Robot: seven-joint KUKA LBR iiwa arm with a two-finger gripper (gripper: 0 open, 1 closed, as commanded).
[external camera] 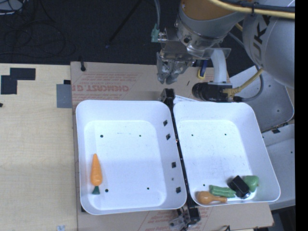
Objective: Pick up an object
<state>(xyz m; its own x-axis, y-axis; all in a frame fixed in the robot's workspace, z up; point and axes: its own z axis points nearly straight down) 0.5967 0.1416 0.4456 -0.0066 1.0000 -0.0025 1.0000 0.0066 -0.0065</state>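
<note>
Orange carrot (96,170) lies in left bin (120,110), near-left corner. Gripper (169,75) hangs beyond bin's far-right corner, well apart; finger gap can't tell, nothing seen held. Risk: carrot hugs wall, finger may strike rim, slip.

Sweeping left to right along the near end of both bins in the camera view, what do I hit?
Carrot in the left bin → orange pear-shaped piece in the right bin → green pod → black block → green piece.
</note>
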